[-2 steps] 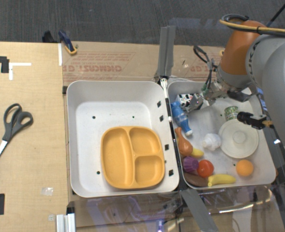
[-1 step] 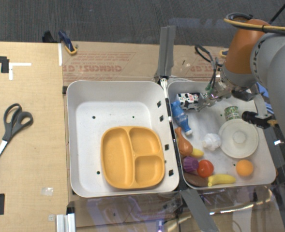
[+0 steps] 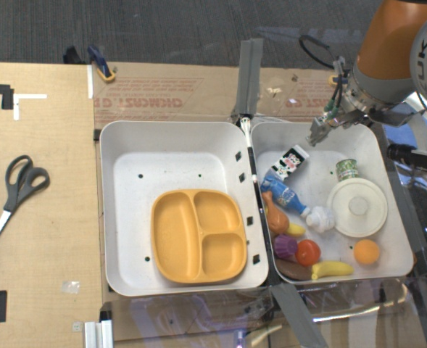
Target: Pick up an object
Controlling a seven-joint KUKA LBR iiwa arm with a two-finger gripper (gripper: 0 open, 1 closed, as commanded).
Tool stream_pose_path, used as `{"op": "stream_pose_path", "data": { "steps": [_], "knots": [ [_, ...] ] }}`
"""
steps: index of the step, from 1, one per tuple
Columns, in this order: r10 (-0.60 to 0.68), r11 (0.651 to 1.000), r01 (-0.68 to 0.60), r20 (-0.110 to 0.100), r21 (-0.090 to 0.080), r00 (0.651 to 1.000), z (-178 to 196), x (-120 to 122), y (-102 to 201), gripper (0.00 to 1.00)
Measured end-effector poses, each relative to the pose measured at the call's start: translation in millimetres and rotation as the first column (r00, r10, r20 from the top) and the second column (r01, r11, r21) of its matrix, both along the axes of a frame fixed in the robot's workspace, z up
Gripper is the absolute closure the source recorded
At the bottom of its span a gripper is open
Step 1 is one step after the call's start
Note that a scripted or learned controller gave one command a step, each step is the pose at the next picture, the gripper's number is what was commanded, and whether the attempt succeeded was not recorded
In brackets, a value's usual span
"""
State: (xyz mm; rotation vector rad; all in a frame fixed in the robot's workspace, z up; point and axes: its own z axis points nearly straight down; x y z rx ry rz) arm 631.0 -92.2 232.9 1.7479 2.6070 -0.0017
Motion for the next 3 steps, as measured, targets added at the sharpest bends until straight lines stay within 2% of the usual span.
{"op": "stream_pose_path", "data": {
  "steps": [1,2,3],
  "knots": [
    [0.005,1.000,-0.005,0.000,0.000,1.000,77,-29,-80,1.00],
    [0.088,0.996,-0.088,-0.003,0.001,0.996,46,-19,-53,1.00],
    [0.090,0.996,-0.090,-0.003,0.003,0.996,-132,-67,-26,1.00]
  ]
}}
